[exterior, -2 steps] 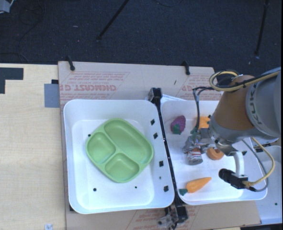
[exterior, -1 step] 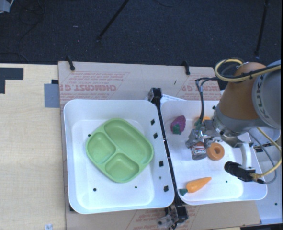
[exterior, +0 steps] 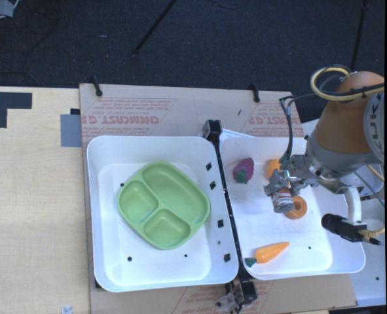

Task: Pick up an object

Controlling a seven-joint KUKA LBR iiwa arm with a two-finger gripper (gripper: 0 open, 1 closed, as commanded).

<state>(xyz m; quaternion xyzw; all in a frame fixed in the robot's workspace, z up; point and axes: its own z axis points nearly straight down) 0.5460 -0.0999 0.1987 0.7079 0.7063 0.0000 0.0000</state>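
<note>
Taking the black divider (exterior: 221, 195) between the two white bins as the landmark: on its left the left bin (exterior: 108, 267) holds a pale green sectioned plate (exterior: 163, 205), smooth plastic with three shallow compartments, lying flat near the divider but not touching it. On the divider's right, in the right bin (exterior: 324, 257), a small purple toy with a green top (exterior: 243, 170) lies just beside the divider towards the far end. An orange carrot toy (exterior: 270, 252), tapered and with a green stub at its divider end, lies near the near end. Farther from the divider the gripper (exterior: 283, 201) hangs low over the bin floor, metal-grey, with an orange ring-shaped piece (exterior: 298, 209) touching or just under its outer side and a rounded orange object (exterior: 272, 168) just beyond it, partly hidden by cabling. Whether the jaws are open or closed cannot be told, nor whether they grip anything.
</note>
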